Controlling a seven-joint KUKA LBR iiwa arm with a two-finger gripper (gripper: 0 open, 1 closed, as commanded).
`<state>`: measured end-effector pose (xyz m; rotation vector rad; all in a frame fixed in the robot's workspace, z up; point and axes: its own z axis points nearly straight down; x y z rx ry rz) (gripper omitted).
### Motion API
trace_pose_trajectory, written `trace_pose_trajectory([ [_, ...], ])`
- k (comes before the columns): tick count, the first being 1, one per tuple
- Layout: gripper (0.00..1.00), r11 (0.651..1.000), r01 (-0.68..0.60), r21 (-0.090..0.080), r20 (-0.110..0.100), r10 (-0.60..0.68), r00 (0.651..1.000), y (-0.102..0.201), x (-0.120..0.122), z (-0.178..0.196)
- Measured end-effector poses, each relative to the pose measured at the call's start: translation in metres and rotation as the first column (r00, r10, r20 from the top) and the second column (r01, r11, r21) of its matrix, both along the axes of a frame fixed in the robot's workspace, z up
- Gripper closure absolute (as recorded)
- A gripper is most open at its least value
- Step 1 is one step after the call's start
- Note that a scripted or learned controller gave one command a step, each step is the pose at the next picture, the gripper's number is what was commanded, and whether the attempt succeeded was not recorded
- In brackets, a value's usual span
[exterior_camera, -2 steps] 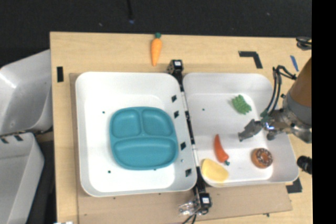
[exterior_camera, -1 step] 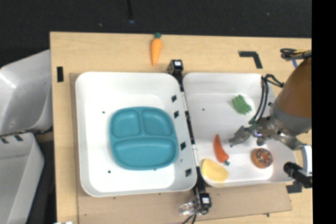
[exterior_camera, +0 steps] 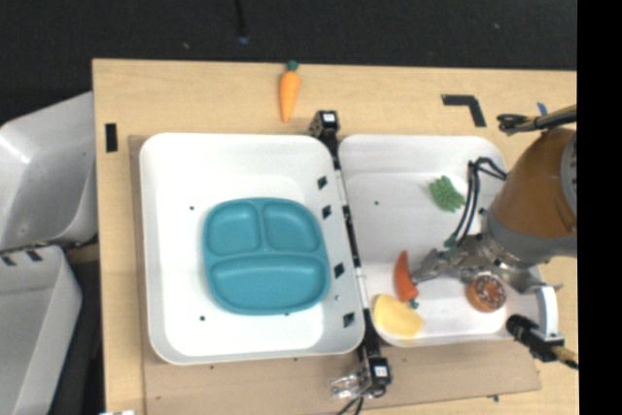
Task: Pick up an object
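Down in the right bin, the tool hangs low, reaching toward the red pepper just beside its tip, probably lining up a grasp; whether it is spread or pinching, I cannot tell. Below it lies a yellow piece.

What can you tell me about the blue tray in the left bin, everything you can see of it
The blue tray is a teal, plastic-looking plate with rounded corners and three compartments: two smaller ones at the far side and one wide one at the near side, split by raised ridges. It lies flat, right side up, slightly turned, near the middle of the left bin. All three compartments hold nothing, and it touches just the bin floor.
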<state>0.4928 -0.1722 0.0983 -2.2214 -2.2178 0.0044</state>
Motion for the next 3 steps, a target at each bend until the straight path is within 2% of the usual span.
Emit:
trace_pose_trajectory([
  [1, 1.0, 1.0, 0.006, -0.001, 0.006, -0.006, 1.0, -0.001, 0.002, 0.014],
  [3, 1.0, 1.0, -0.005, -0.003, 0.012, 0.005, 1.0, 0.005, 0.009, 0.139],
])
